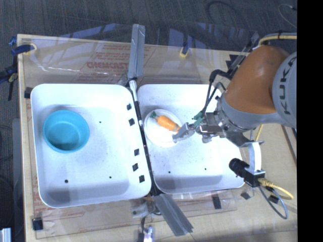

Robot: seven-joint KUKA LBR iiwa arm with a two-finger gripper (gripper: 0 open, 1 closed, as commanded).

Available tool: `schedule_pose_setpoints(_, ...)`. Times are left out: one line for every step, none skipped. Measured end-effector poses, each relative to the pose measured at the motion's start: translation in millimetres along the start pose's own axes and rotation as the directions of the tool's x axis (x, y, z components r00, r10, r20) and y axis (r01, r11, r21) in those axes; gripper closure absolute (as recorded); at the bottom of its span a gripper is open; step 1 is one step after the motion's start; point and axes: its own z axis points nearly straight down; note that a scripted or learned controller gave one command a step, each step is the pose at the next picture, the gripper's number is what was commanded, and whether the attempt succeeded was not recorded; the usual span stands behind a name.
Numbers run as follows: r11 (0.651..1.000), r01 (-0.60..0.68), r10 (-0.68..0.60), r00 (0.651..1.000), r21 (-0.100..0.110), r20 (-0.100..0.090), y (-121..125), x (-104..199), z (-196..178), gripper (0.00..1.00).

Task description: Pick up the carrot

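The carrot (166, 122) is small and orange with a green tip. It lies on a small white plate (154, 133) in the upper left part of the right bin (202, 163). My gripper (182, 132) hangs low over the plate's right edge, just right of and below the carrot. It reaches in from the right under the arm's orange band. The carrot lies free on the plate, beside the gripper's tip. The wrist hides the bin floor behind the gripper.
A blue bowl (66, 130) stands in the left part of the left bin (101, 165). A divider with black clips (136, 135) runs between the two bins. The arm's body and cables (252, 173) cover the right bin's right side.
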Motion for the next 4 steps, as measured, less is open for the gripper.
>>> schedule_pose_setpoints(0.999, 0.051, -0.051, 0.999, -0.002, 0.001, 74.8, -23.0, 1.9, 0.0)
schedule_pose_setpoints(0.933, 0.359, -0.358, 0.933, -0.017, 0.01, 94.4, -30.6, 145.2, 0.0)
schedule_pose_setpoints(0.837, 0.547, -0.546, 0.837, -0.027, 0.029, 125.6, -33.7, 148.8, 0.0)
schedule_pose_setpoints(0.915, 0.403, -0.403, 0.915, -0.001, 0.005, 169.9, -23.3, 151.0, 0.0)
